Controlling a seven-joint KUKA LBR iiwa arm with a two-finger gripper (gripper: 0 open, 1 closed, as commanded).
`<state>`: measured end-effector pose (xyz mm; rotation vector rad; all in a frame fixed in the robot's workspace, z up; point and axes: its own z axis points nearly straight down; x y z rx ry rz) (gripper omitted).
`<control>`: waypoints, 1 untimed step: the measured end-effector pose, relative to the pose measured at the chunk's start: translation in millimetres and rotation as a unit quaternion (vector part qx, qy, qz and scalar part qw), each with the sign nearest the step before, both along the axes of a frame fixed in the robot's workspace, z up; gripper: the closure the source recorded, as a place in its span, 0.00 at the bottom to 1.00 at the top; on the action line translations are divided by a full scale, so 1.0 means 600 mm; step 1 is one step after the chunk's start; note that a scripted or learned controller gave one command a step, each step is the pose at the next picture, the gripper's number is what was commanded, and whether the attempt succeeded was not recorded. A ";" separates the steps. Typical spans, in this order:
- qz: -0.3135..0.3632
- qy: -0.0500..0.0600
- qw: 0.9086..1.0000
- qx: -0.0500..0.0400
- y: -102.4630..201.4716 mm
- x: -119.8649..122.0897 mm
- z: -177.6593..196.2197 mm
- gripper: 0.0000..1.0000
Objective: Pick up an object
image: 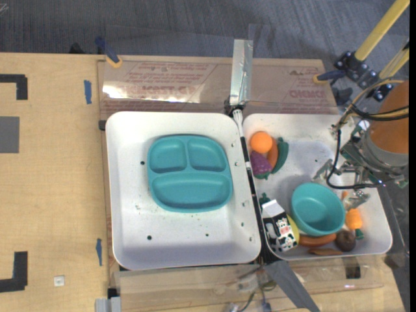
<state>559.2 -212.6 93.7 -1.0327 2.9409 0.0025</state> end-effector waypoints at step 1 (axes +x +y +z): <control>0.081 0.001 0.997 -0.007 0.046 0.140 0.250 0.00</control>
